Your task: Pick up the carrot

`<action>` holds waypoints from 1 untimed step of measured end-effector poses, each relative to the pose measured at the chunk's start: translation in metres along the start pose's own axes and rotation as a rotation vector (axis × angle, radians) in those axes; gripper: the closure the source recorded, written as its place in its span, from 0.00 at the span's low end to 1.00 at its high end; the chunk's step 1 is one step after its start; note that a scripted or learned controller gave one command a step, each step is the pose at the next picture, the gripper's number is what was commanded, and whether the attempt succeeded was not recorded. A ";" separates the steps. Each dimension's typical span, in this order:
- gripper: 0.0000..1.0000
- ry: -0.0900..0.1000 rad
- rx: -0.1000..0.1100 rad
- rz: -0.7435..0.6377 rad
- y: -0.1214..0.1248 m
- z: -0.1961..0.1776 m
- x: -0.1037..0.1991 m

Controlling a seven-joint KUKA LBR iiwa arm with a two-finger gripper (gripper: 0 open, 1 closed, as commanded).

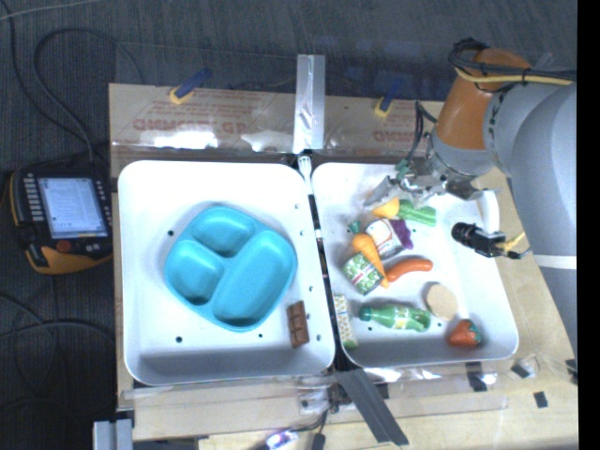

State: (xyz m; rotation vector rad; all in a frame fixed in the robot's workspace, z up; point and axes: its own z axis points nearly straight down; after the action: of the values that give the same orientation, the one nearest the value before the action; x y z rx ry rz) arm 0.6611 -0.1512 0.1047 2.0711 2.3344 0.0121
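Observation:
The carrot [368,248] is small and orange with a green top. It lies in the right bin [487,279], left of centre, among other toy foods. The gripper [401,187] hangs over the bin's far side, up and to the right of the carrot and apart from it. A small yellow piece [388,209] lies just below the gripper. The grey arm with its orange band [466,111] reaches in from the upper right. The metal parts of the gripper are too small and cluttered to read.
Around the carrot lie a white jar [385,233], a purple piece [406,233], a green stick [419,216], a green can [361,272], an orange-red pepper [409,268], a green bottle [397,319], a beige disc [441,300] and a strawberry [462,334]. The left bin holds a blue divided plate [230,265] and a brown bar [298,323].

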 end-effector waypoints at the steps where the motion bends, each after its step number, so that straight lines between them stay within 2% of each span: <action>1: 1.00 -0.002 -0.002 -0.001 0.001 -0.013 0.000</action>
State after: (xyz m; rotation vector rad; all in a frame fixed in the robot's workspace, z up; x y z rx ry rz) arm 0.6623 -0.1512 0.1175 2.0679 2.3339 0.0120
